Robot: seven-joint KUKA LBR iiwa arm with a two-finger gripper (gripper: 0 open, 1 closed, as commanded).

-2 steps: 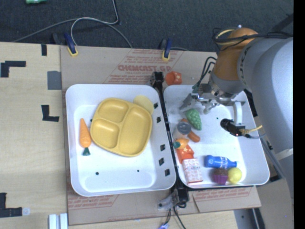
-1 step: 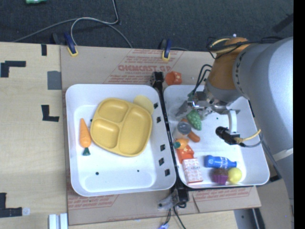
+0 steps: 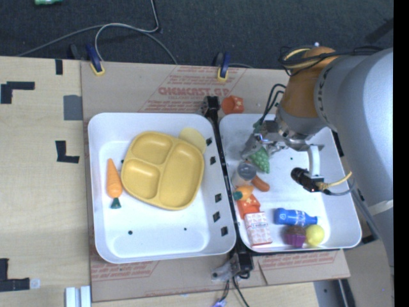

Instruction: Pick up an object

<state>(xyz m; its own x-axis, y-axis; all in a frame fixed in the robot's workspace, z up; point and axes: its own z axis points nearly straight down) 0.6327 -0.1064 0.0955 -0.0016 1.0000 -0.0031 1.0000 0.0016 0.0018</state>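
In the right white bin (image 3: 345, 235), the grey two-finger gripper (image 3: 259, 147) hangs low over a small green leafy toy (image 3: 262, 160); whether it grips is unclear. This looks like the grasp step. Next, a straight lift should show if the toy comes.

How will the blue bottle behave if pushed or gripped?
The blue bottle lies on its side in the right bin, so it would probably roll when nudged. It looks like smooth plastic, so likely light and somewhat slippery. The purple toy beside it may block rolling that way.
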